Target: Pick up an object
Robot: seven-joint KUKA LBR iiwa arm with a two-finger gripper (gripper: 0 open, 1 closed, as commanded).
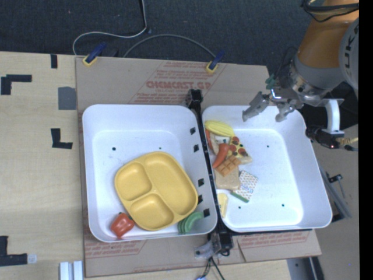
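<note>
Nearest the camera, along the front wall of the left bin (93, 156), a small red toy (121, 225) and a green curved piece (190, 221) are lying against the edge of a yellow divided plate (155, 189), which is taking up most of that bin's floor and crowding them into the corner. Any of these could serve as the object to pick up, though none is being touched.

Just beyond, in the right bin (291, 174), a heap of play food is sitting against the divider wall: a waffle-like piece with a patterned wrapper (247, 183), an orange carrot-shaped piece (222, 154), and a yellow corn-like item (219, 128) at the top. They are overlapping, so a clean grasp looks harder there than on a loose piece; the rest of that bin's floor is lying bare.

Farther back, the gripper (268, 111) is hovering over the rear rim of the right bin, its jaws spread apart and holding nothing. It is sitting well apart from the heap, apparently poised before a descent.

Farthest away, two clips (93, 56) are pinning the cardboard sheet (175, 80) to the worktop (35, 156), likely to keep the bins from sliding.
</note>
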